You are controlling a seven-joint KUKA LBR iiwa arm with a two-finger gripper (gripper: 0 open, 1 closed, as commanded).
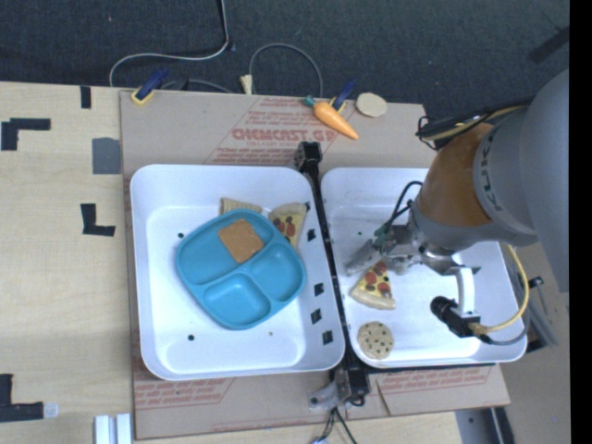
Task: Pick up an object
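In the right bin [481, 350] lie a pizza slice [374, 288] and, nearer the front, a round cookie [376, 339]. My gripper [370, 256] reaches in from the right and hovers low just above the pizza slice's far edge. The left bin [157, 248] holds a blue divided plate [242, 272] with a brown toast piece [241, 240] on it. Another pizza slice [289, 220] and a cracker edge [233, 207] peek out behind the plate.
A toy carrot [334, 119] and a small tan disc [372, 104] lie on the cardboard behind the bins. Black clips [308, 160] run along the divider between the bins. Cables trail at the back and around the arm's wrist [462, 313].
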